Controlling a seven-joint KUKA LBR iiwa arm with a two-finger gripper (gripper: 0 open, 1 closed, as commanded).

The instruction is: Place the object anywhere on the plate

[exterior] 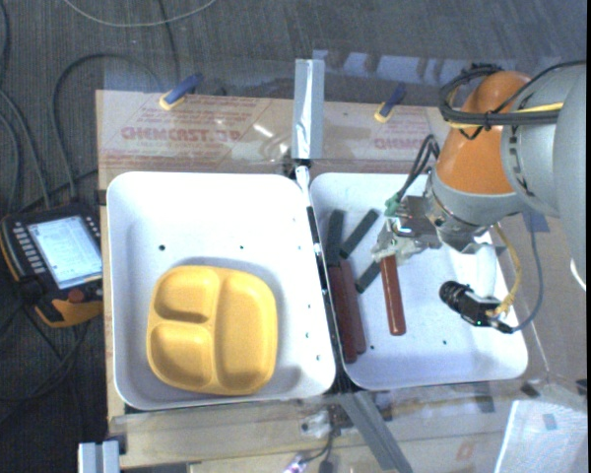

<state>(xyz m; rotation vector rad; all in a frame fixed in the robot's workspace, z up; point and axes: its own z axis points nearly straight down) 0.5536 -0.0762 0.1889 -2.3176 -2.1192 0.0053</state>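
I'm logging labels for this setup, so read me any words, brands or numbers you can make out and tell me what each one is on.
"CHEMCAST", in faded red print on the protective film over the clear sheet behind the bins; smaller characters after it are too blurred to read.
The same red print repeats at right, too blurred to read.
Lit screen of the handheld control pendant: text too small to read.

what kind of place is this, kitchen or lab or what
Most likely a robotics lab or test cell, not a kitchen: a robot arm over two white bins, a teach pendant with loose cables on the floor, and a toy-like yellow plate.
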